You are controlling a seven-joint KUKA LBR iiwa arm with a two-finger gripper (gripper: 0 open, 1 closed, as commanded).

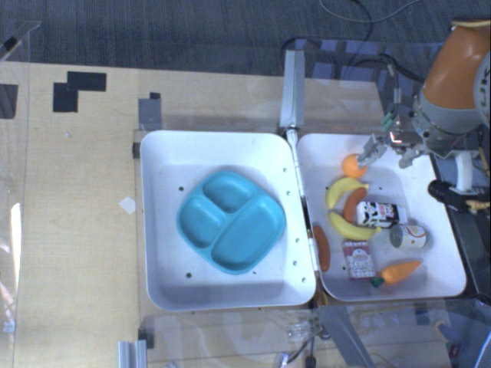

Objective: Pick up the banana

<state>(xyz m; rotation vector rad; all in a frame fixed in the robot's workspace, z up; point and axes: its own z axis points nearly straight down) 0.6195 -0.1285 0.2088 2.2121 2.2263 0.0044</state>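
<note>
Nearest, a carrot (399, 271) and a small red carton (358, 257) lie at the front of the right bin (453, 278), with the blue divided plate (232, 221) in the left bin (165, 228). Farther back, the banana (343, 205) curves around a sausage (354, 203) mid-bin, and beyond it the gripper (391, 153) hovers with jaws spread open, holding nothing, beside an orange (352, 165).

The arm (460, 75) is cut off by the right edge. A sausage (354, 202) crosses the banana (344, 205), hiding its middle. The label on the small red box (358, 259) is too small to read.
</note>
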